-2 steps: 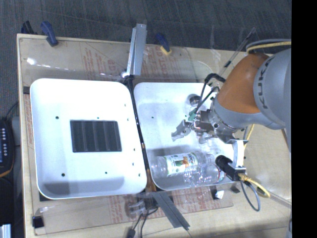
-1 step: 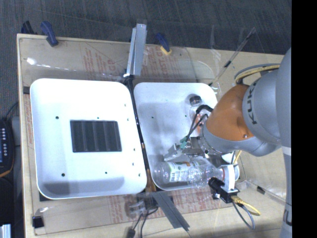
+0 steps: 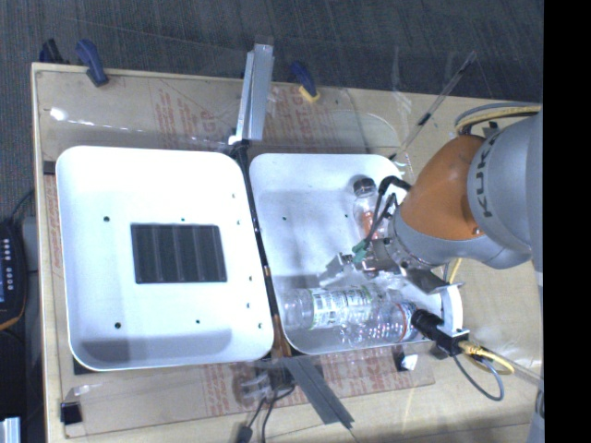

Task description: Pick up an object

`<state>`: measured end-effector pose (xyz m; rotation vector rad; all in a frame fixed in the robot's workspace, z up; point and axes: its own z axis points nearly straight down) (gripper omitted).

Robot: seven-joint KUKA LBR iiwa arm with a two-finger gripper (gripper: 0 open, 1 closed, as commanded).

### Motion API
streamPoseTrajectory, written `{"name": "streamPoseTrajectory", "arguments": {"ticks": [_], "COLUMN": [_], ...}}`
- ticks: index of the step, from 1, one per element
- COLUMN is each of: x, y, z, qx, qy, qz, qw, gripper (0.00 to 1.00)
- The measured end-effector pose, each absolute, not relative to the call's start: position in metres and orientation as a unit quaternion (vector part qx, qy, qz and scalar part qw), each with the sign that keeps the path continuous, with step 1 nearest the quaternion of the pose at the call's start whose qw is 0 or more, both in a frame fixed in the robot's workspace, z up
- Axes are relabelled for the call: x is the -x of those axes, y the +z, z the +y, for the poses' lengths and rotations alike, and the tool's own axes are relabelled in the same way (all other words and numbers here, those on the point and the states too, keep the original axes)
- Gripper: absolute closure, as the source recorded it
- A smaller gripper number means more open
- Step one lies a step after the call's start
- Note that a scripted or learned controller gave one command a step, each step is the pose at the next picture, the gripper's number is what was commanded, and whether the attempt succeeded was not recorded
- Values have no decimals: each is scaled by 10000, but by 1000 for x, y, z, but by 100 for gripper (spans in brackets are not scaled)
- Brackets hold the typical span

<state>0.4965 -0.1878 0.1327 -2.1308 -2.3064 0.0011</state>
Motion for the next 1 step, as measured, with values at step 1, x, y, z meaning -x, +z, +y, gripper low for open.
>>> {"name": "streamPoseTrajectory", "arguments": {"ticks": [1], "x": [-523], "y": [190], "z": [-210], "qx": [6598], "qy": [0], "qz": [-7514], "qw": [-2], "gripper": [0]}}
